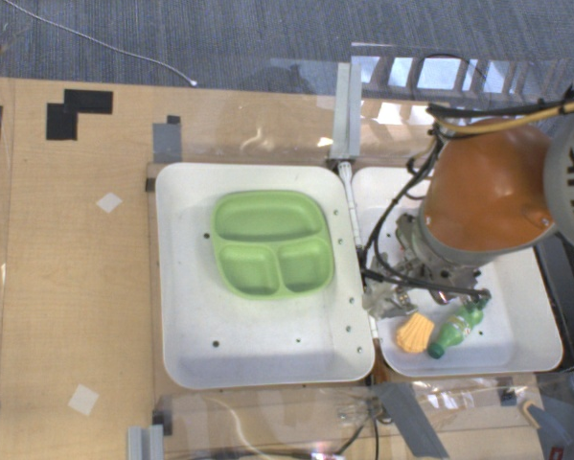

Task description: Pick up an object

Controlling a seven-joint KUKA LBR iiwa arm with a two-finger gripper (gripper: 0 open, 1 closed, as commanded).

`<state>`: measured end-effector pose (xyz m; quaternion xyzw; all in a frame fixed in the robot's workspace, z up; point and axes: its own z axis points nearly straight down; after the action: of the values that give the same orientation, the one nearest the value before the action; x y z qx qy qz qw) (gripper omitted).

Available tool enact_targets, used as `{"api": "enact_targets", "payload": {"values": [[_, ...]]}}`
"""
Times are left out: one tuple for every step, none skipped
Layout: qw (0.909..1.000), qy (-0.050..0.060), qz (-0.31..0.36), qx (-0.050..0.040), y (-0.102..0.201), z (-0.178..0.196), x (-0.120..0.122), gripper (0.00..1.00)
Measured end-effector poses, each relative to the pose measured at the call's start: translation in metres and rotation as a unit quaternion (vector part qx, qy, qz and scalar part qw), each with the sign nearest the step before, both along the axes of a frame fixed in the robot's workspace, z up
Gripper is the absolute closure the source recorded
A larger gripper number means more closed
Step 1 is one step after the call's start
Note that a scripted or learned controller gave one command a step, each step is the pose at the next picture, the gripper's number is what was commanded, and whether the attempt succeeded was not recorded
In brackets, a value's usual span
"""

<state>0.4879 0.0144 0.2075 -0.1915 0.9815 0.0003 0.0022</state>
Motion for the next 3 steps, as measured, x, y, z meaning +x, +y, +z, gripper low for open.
{"api": "enact_targets", "payload": {"values": [[0.9750, -0.002, -0.222, 0.0025, 0.070, 0.030, 0.019, 1.00], [0.9563, 0.000, -0.292, 0.0022, 0.152, 0.014, -0.001, 1.00], [0.9050, 0.001, -0.425, 0.0021, 0.222, -0.013, -0.001, 1.00]]}}
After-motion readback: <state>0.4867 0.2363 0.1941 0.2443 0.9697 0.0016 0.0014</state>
